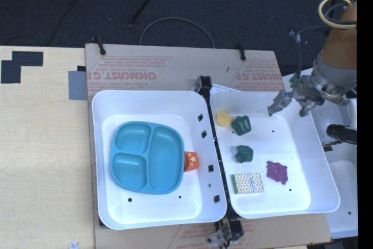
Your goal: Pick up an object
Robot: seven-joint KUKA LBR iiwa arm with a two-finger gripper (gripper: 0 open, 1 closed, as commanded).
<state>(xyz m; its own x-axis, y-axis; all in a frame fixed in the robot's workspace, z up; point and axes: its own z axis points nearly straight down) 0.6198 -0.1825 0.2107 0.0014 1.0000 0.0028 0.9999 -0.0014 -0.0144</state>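
Arm [338, 61]: grey w/ orange band, yellowish cable loop on top; grey metal gripper [291, 103].

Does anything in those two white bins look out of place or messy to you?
One small oddity: an orange block with a yellow star in the left bin sits wedged against the blue divided plate, partly tucked under its rim. The pieces in the right bin lie loosely scattered, with nothing spilled or visibly broken.
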